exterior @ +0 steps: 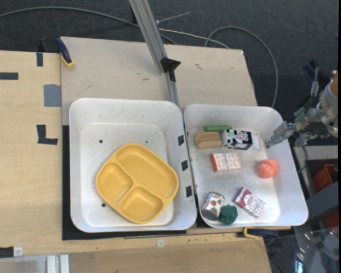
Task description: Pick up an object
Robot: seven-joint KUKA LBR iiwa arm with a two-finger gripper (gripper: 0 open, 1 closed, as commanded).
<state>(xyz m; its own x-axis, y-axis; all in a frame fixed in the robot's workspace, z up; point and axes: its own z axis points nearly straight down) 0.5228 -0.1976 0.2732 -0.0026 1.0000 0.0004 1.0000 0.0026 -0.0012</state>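
Note:
The right bin [284, 209] holds several small items. A black-and-white carton [238, 139] lies next to a tan roll [207, 140] and a green piece [216, 128]. Below them lie a red-and-white box [225, 162], a pink-orange ball [267, 168], a purple packet [249, 202], a round red-and-white item [213, 203] and a green lump [229, 214]. My gripper [279, 134] hangs over the bin's right rim, up and to the right of the ball. It holds nothing that I can see.
The left bin [82, 152] carries a yellow divided tray [137, 182]. A metal pole [150, 27] slants down to the seam between the bins. Cables trail across the dark floor behind the bench.

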